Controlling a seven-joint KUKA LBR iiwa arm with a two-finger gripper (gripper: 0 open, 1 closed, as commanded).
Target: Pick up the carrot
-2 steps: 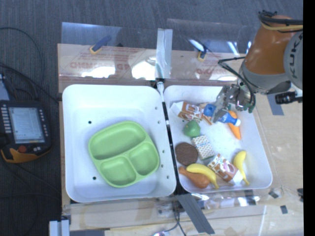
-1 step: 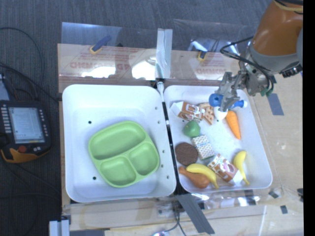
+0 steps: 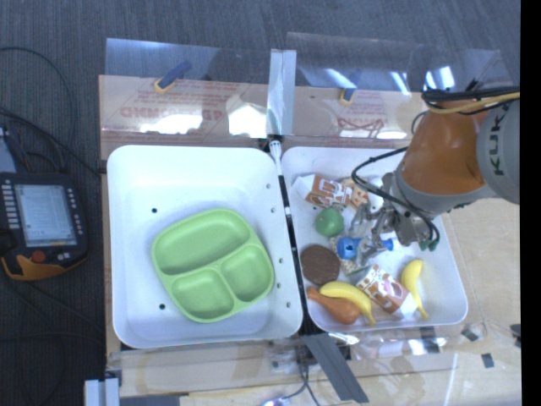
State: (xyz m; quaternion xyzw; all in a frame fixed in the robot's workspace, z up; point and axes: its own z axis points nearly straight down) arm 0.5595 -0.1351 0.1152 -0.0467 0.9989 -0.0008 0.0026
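Note:
The carrot (image 3: pixel 335 306) is an orange stub lying at the front edge of the right bin (image 3: pixel 448 265), partly under a yellow banana (image 3: pixel 347 294). My gripper (image 3: pixel 368 229) hangs over the middle of that bin, above and to the right of the carrot, close to a blue round object (image 3: pixel 347 248) and a green ball (image 3: pixel 330 222). Nothing shows between its fingers. The grey arm with its orange band (image 3: pixel 448 155) reaches in from the right.
The right bin also holds a brown disc (image 3: pixel 319 264), a snack packet (image 3: pixel 336 193), a second packet (image 3: pixel 385 290) and another banana (image 3: pixel 413 282). In the left bin (image 3: pixel 135 184) lies a green divided plate (image 3: pixel 213 263). A tablet pendant (image 3: pixel 40 222) sits off to the left.

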